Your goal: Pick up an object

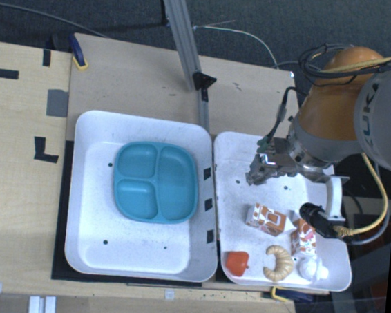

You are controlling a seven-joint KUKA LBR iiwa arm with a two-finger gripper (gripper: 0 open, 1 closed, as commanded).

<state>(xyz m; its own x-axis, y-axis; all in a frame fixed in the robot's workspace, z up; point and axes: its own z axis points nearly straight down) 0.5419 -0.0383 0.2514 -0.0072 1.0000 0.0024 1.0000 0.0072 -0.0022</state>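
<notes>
Looking down on a flat tan worktop (pixel 121 75) carrying two smooth white bins with rounded corners. Seeing in the left bin (pixel 87 231) a shiny blue plate (pixel 156 183) split into three parts, lying flat near the middle. Finding in the right bin (pixel 236 198) a small box (pixel 267 219) with orange and white marks, lying near the middle, long side running left to right and tilting a little. Spotting near it, toward the front edge, a second small box (pixel 303 239), a curved tan croissant (pixel 279 262), a round red toy (pixel 237 262) and a white lump (pixel 310 270). Hanging the dark tool (pixel 258 171) over the bare back half of that bin, just behind the first box; not being able to tell whether apart or together. Leaving open floor along that bin's left wall.
</notes>
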